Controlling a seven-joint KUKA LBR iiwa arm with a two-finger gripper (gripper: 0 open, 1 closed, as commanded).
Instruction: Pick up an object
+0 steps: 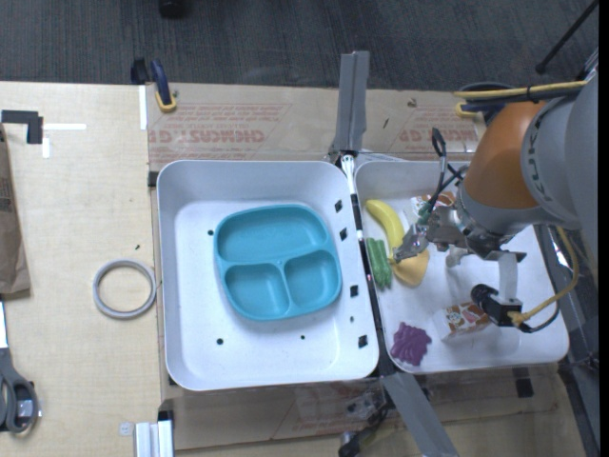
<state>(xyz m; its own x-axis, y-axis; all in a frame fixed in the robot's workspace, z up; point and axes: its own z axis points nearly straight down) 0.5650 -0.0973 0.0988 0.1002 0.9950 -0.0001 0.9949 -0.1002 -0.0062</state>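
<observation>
The right bin (pixel 495 350) holds a yellow banana (pixel 385 221), a green pod-like item (pixel 380 261), a pale yellow pear-like item (pixel 413 269), purple grapes (pixel 410 343) and a small printed packet (pixel 463 318). My gripper (pixel 419 239) hangs over the bin's left part, its tips just above the pale yellow item and right of the banana. Another printed packet (pixel 425 204) peeks out behind the gripper. The arm (pixel 519 165) covers the bin's right back part.
The left bin (pixel 181 284) carries a blue three-compartment tray (pixel 279 261). On the bench to the left lie a grey tape ring (pixel 125 288) and scissors (pixel 15 398). A metal divider post (pixel 351 103) stands between the bins at the back.
</observation>
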